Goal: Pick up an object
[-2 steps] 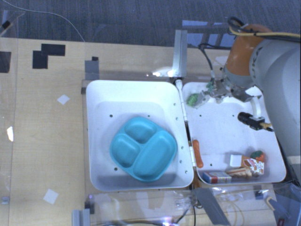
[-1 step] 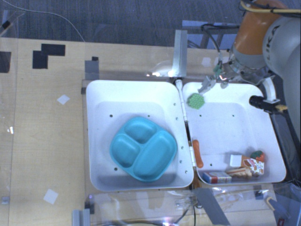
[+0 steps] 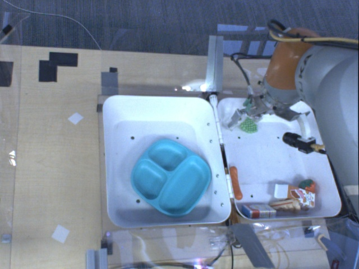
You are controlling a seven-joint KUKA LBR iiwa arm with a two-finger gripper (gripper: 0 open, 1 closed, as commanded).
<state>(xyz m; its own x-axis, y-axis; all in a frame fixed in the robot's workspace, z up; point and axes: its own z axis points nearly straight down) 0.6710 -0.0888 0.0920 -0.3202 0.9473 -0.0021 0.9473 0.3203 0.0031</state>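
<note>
Grey arm [image 3: 331,83] with orange band reaches in from right of camera view; gripper [image 3: 245,115] low over far left part of right bin [image 3: 331,206]. Whether gripper is spread or closed cannot be told. Small green object [image 3: 249,126] on bin floor, just beside gripper tip. Orange carrot-like piece [image 3: 235,182] along left wall; white block [image 3: 281,190] and printed packets [image 3: 297,198] near front wall. Blue divided plate [image 3: 171,176] lies in left bin [image 3: 112,150].
</note>
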